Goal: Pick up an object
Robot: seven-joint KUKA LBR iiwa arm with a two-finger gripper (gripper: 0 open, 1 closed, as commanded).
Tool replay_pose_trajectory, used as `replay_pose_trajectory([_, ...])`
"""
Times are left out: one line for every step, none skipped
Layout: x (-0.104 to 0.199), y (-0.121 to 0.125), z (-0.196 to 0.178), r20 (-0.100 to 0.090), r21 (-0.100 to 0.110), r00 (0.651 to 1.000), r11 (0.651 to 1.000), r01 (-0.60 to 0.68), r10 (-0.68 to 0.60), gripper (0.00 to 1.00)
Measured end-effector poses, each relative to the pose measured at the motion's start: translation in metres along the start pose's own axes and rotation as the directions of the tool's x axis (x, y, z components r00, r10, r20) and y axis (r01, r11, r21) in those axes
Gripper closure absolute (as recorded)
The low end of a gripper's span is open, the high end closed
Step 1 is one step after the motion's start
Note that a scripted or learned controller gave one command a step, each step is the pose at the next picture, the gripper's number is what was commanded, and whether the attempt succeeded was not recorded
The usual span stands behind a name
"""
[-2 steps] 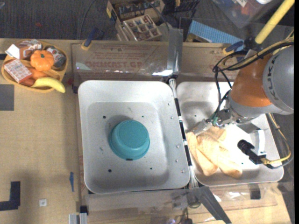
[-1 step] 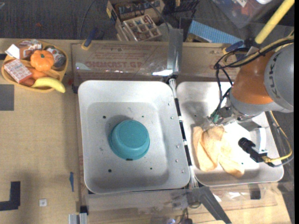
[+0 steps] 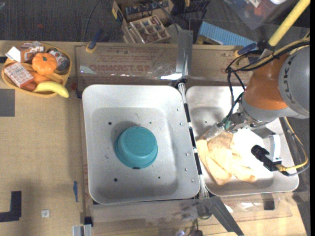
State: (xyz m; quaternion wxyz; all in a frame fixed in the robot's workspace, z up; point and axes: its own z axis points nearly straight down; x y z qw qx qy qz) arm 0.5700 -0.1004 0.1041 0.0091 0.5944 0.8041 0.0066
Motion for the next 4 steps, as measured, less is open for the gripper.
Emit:
replay_pose_trajectory([-0.002,0.0,-0.01,0.002,-0.003,1.0,1.0,-0.004,0.004,1.0])
replay_pose_trajectory([0.004,-0.022,-0.044,-0.006,0.018,0.996,0.996,0.092,-0.092,1.0])
replay_pose_trajectory([0.003,-0.021,-0.053,-0.004,0.015,0.996,0.996,0.09,-0.09,1.0])
replay_pose_trajectory([0.06,0.046,-0.1,-0.005,0.02,1.0,0.999,-0.024,0.024,1.0])
